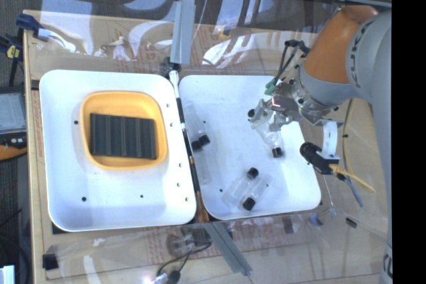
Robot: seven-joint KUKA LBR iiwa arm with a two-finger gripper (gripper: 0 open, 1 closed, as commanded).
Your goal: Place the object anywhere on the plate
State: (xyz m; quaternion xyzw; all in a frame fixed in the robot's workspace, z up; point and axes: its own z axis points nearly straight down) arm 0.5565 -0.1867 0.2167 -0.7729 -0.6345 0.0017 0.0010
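A yellow plate with a dark ridged centre lies in the left bin. Several small clear bottles with black caps lie in the right bin. One bottle is near that bin's left wall. Two more bottles lie side by side near the front. Another clear bottle, black cap pointing to the front, is right under my gripper. The gripper hangs over the right bin's right half, well away from the plate. Whether it touches or holds that bottle is unclear.
The arm's orange band and grey body cover the right bin's far right corner. A metal bar stands behind the gap between the bins. Cables and a black clip hang along the right bin's right wall.
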